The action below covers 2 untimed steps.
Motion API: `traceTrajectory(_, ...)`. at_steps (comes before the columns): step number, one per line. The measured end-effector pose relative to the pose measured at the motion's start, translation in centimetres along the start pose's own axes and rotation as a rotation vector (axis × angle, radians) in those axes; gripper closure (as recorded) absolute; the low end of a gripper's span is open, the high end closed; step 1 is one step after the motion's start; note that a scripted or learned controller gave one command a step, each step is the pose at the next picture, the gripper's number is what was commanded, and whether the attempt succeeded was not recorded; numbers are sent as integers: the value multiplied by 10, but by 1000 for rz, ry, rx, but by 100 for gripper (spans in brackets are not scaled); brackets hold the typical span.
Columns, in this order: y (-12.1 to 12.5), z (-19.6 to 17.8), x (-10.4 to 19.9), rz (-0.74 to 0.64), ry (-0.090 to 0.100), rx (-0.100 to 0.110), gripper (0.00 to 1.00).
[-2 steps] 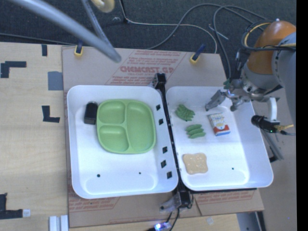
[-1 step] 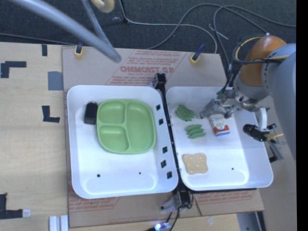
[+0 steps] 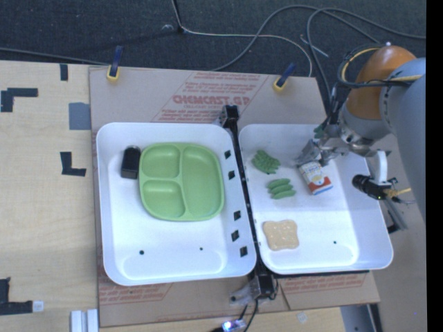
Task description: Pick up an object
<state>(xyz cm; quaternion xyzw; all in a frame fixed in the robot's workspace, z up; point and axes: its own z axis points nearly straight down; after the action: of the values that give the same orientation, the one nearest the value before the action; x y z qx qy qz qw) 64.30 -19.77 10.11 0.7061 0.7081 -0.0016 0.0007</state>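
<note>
In the right bin (image 3: 346, 251) lie a leafy green piece (image 3: 265, 162), a green pea pod (image 3: 280, 187), a slice of toast (image 3: 280, 234) and a small red and white carton (image 3: 317, 176). My gripper (image 3: 313, 155) hangs over the bin's upper right part, right above the carton's top end. Whether it touches the carton cannot be made out. The left bin (image 3: 114, 206) holds a green divided plate (image 3: 182, 182) and a small black block (image 3: 130, 162) at the plate's left.
A black divider with clips (image 3: 239, 185) runs between the two bins. Cables (image 3: 277, 26) trail across the dark floor behind the bench. Blue and yellow clamps (image 3: 113, 70) (image 3: 282, 80) pin the cardboard sheet under the bins.
</note>
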Motion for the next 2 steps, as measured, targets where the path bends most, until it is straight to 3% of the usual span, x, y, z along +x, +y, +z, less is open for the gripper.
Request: traceTrajectory(2,13,-97,3,1,3,-5,100)
